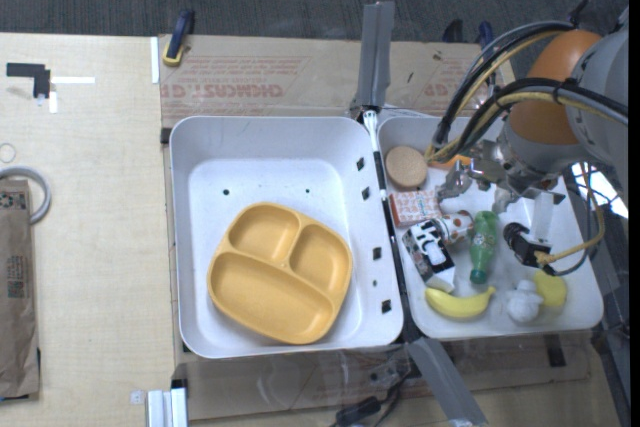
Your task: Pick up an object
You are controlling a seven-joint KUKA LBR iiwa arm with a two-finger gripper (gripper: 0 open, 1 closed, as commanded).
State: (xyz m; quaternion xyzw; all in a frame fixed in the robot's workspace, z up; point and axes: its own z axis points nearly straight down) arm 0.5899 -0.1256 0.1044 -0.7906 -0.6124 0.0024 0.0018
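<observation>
Hovering over right bin (590, 300): gripper (468, 183), finger state impossible to tell; green bottle (483, 245) lying just below, long axis near-vertical in view.

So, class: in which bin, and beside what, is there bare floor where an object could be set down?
The left bin has bare floor along its back, between the yellow plate and the far wall. The right bin is crowded: the banana, green bottle, round brown block and arm leave little room.
</observation>
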